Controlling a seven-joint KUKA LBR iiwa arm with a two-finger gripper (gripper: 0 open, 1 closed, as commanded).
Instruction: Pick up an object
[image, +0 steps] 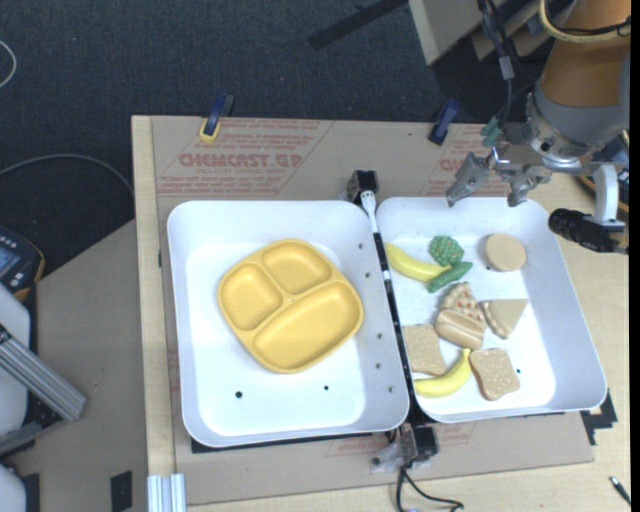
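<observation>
My gripper hangs open above the far rim of the right bin, with nothing between its fingers. Below it in that bin lie a yellow banana, a green broccoli piece with a green pod beside it, and a round tan cookie. Nearer the front sit a waffle-like pastry, a tan wedge, two toast slices and a second banana.
The left bin holds a yellow divided plate. Both bins rest on a cardboard sheet held by clamps at the far edge. A grey rail stands at the left.
</observation>
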